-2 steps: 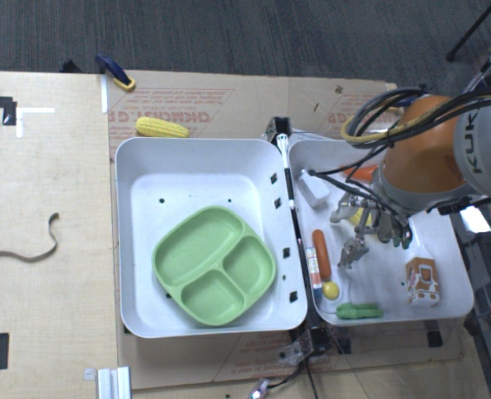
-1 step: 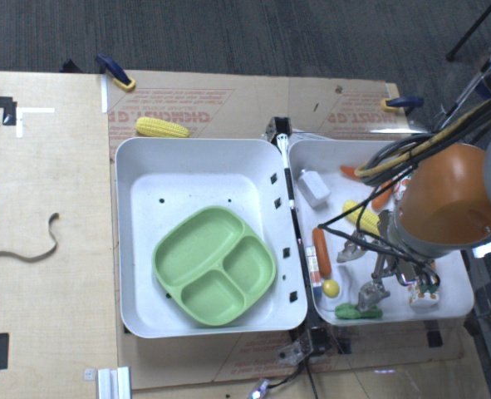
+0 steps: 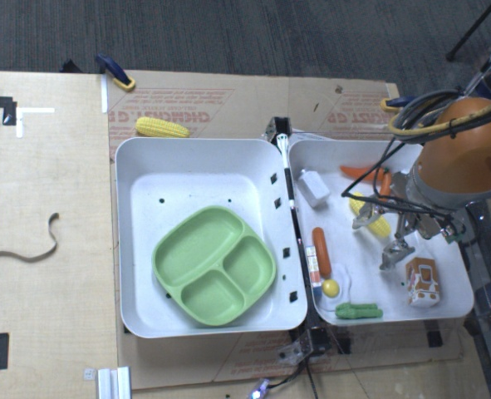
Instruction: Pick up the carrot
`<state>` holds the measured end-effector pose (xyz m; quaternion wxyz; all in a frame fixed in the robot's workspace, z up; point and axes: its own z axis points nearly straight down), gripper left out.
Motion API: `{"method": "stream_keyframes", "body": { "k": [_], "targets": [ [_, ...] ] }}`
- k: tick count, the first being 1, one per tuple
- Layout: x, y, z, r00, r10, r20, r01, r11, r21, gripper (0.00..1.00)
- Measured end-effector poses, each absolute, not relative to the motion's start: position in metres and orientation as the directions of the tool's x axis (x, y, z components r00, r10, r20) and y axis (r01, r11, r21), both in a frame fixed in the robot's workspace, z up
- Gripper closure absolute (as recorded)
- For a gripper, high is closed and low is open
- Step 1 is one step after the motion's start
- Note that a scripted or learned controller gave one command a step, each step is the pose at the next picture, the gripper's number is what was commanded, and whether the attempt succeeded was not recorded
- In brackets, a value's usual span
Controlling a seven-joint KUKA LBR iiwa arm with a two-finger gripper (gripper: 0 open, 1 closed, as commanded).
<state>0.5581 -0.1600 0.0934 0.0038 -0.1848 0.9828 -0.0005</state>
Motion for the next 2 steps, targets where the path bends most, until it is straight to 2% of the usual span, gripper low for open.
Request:
{"method": "stream_keyframes", "body": {
  "k": [1,2],
  "targets": [
    [0.637,-0.186,0.095,-0.980,-0.198,-0.010,-0.198,0.980,-0.002,0.00],
    [0.545,-0.172,0.092,-0.996,-0.092,-0.004,-0.092,0.996,0.000,0.00]
  ]
}}
